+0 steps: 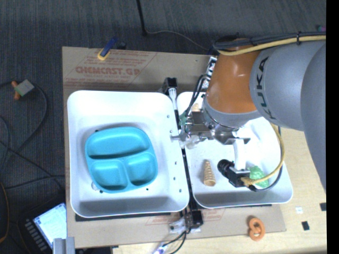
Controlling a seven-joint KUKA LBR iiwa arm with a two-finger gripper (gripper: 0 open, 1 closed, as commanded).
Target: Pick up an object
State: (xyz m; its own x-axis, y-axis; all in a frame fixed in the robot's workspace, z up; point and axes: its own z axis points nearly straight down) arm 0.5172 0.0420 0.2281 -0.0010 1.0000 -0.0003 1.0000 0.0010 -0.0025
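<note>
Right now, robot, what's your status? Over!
Gripper low over the bins' shared edge, fingers hidden. Cone-shaped toy loose in the right bin, not picked. Blue divided tray sits in the left bin. Over.

Bench on dark carpet.
A brown board (132, 70) tops the bench; grey carpet (63, 15) lies far and left, crossed by black cables (140, 9).

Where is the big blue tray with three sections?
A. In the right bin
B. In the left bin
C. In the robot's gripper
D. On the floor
B: the blue tray lies flat on the floor of the left bin, across the divider from the arm.
</note>
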